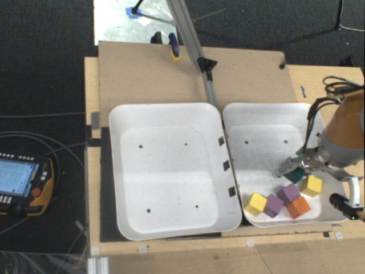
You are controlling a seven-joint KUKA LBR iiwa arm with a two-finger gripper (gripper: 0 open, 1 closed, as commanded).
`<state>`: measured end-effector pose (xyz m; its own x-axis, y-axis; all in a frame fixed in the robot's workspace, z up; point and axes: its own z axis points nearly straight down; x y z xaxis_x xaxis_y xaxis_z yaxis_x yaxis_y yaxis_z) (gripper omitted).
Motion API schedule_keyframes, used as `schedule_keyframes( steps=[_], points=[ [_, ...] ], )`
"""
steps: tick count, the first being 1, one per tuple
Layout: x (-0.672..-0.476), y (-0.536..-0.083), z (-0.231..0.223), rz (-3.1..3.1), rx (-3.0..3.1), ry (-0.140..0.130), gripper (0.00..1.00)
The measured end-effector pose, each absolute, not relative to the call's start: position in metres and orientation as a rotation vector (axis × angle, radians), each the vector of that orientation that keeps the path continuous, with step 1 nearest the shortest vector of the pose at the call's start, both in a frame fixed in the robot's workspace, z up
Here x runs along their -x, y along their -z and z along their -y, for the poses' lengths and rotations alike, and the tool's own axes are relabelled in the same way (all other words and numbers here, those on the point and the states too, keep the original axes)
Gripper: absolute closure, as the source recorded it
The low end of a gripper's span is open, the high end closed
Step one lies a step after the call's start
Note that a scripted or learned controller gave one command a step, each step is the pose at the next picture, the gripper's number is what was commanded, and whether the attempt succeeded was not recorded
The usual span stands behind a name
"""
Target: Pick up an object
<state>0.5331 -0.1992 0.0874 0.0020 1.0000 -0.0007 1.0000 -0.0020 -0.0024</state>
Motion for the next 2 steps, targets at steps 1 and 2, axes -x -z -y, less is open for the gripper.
schedule_keyframes(
  steps=[1,2],
  points=[
    [-0.538,-0.227,0.162,2.235,2.220,0.009,0.00],
    [-0.529,-0.123,0.191,2.217,2.220,-0.005,0.00]
  ],
)
